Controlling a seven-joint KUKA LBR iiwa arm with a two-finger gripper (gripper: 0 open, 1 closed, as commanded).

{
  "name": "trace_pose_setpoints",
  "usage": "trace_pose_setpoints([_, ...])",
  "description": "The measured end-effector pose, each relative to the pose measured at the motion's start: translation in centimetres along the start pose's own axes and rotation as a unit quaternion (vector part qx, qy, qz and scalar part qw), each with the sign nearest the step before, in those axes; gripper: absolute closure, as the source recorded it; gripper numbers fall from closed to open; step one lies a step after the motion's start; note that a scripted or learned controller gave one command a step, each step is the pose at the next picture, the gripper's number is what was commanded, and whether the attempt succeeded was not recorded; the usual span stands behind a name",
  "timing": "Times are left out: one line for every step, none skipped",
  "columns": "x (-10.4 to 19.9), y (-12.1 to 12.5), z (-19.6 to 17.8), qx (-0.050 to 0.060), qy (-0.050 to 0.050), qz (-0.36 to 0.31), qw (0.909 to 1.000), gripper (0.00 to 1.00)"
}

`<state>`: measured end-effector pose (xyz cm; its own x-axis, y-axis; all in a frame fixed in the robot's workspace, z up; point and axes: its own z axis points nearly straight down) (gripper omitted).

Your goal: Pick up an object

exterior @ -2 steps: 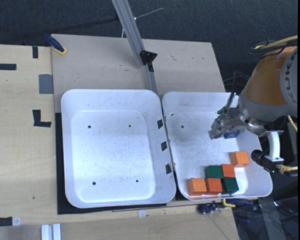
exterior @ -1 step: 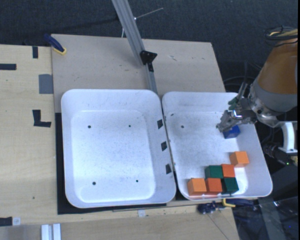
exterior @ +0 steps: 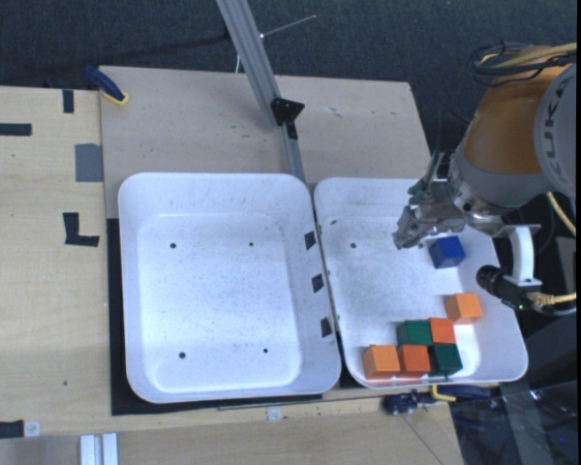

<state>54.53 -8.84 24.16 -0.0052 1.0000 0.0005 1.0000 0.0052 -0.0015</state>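
Observation:
My gripper hangs over the upper middle of the right bin, tilted down toward the left, with nothing visibly held in it. A blue block lies just to its right on the bin floor, apart from the tip. Further toward the front right sits an orange block. In the bin's front corner there is a tight cluster: a green block, a red-orange block, two orange blocks and a dark green block.
The left bin stands beside the right one, their rims meeting at the middle. A slanted metal rod runs from the top down to the bins' shared edge. The arm's orange band and cables fill the right side.

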Motion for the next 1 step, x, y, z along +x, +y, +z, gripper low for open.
trace_pose_setpoints([4.63, 0.91, 0.78, 0.001, 0.0, 0.0, 1.0, 1.0])
